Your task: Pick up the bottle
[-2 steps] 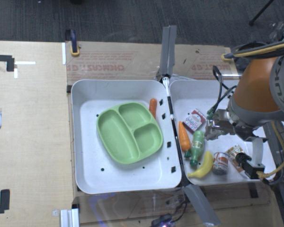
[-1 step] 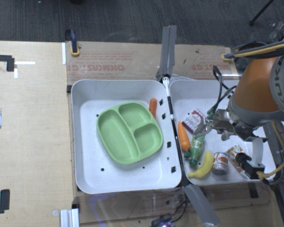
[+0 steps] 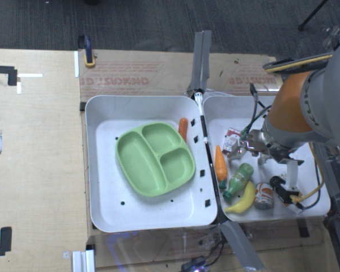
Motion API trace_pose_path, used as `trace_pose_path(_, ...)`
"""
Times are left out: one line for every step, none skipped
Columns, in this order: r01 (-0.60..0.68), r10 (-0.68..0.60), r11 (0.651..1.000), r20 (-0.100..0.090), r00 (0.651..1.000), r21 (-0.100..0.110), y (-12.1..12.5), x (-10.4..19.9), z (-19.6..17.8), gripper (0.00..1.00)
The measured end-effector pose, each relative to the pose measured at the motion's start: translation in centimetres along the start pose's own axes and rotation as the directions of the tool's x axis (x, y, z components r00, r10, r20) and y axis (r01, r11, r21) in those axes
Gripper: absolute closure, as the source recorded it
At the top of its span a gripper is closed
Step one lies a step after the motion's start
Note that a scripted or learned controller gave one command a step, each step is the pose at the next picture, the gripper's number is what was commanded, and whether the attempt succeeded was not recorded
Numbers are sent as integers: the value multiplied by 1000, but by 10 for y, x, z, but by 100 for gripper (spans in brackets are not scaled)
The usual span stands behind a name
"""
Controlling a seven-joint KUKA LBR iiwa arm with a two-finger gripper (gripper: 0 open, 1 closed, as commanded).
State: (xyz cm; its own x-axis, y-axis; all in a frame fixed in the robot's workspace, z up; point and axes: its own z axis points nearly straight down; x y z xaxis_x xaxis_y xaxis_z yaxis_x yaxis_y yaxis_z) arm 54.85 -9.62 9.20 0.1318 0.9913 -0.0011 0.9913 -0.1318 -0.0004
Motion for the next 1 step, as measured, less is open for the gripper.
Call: trace_pose_path(261, -261, 965, 1, 965, -2, -34, -2, -1, 0)
